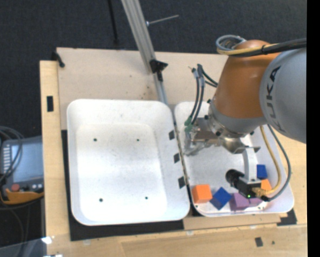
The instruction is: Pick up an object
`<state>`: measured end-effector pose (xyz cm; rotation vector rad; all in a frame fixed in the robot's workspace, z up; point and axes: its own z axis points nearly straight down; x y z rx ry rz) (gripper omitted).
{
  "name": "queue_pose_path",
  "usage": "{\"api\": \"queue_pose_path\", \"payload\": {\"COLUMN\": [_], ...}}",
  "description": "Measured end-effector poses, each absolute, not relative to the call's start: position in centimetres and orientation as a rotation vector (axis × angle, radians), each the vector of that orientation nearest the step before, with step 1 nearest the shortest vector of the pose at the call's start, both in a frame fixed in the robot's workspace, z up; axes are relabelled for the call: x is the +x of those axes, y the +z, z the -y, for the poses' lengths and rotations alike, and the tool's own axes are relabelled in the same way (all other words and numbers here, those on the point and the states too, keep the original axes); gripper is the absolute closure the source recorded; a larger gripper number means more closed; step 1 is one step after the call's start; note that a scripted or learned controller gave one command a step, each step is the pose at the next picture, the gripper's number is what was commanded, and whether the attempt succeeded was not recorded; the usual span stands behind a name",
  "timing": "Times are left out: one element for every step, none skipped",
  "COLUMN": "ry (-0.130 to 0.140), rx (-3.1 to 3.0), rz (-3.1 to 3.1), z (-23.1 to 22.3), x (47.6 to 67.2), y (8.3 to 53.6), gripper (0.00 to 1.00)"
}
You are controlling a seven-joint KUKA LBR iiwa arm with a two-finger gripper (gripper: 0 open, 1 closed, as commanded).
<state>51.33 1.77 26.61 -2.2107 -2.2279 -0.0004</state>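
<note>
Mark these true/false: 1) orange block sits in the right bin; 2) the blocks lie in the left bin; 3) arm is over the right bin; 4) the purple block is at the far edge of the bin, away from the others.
1) True. The orange block lies in the right bin, near its front left corner.
2) False. The left bin holds no blocks; they cluster in the right bin.
3) True. The arm hangs over the right bin.
4) False. The purple block sits along the front edge, right beside the blue block.
</note>
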Motion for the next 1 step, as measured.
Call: {"api": "queue_pose_path", "payload": {"ry": [0.003], "rx": [-2.212], "rz": [2.226], "z": [-6.98], "x": [50.82], "y": [24.93], "gripper": [1.00]}}
